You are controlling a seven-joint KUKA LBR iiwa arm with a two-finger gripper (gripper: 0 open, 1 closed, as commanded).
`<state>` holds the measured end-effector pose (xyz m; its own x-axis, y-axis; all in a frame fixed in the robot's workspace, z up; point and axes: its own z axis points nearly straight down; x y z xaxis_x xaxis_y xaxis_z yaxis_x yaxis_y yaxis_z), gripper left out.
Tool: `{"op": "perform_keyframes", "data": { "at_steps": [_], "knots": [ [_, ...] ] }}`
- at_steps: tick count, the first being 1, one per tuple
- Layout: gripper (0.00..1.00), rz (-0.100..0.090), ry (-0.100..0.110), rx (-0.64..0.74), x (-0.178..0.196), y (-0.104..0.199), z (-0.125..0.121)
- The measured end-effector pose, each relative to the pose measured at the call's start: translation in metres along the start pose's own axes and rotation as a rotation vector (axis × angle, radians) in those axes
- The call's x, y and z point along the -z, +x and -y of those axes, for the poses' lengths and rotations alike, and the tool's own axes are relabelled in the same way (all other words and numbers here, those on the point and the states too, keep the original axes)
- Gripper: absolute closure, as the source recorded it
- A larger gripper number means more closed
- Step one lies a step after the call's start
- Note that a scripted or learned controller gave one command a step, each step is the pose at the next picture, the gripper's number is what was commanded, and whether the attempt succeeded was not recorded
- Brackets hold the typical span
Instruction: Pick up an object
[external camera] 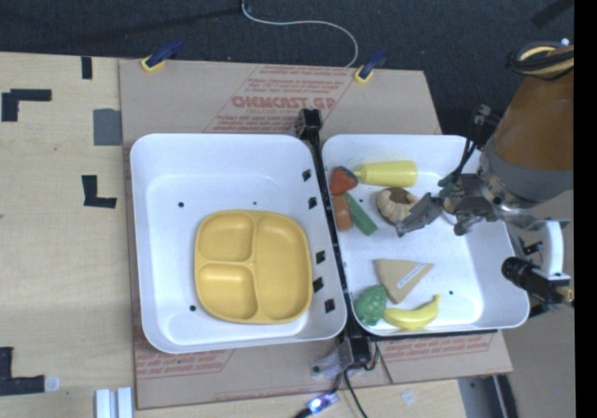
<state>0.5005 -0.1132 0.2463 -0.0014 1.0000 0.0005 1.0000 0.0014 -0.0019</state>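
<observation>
**Robot gripper open above the right bin of toy food**

The gripper (pixel 437 214) hangs over the right bin (pixel 485 313), fingers spread apart and holding nothing. Just beside its left fingertip lies a brown mushroom (pixel 395 203). Beyond the mushroom is a yellow bottle (pixel 383 172); nearer the bin's front edge lie a sandwich wedge (pixel 402 276) and banana (pixel 411 314).

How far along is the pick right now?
Done: the gripper is over the right bin, beside the mushroom. In hand: nothing visible between its fingers. Left: close on an item and lift; the banana, wedge and yellow bottle lie in the bin.
</observation>
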Motion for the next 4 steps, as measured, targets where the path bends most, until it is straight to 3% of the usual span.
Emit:
{"op": "perform_keyframes", "data": {
  "at_steps": [2,3,4],
  "knots": [
    [0.00,-0.001,0.006,-0.001,-0.129,-0.001,0.002],
    [0.00,0.008,-0.009,-0.002,-0.160,-0.003,0.000],
    [1.00,0.004,-0.013,0.000,-0.147,-0.001,-0.002]
  ]
}}
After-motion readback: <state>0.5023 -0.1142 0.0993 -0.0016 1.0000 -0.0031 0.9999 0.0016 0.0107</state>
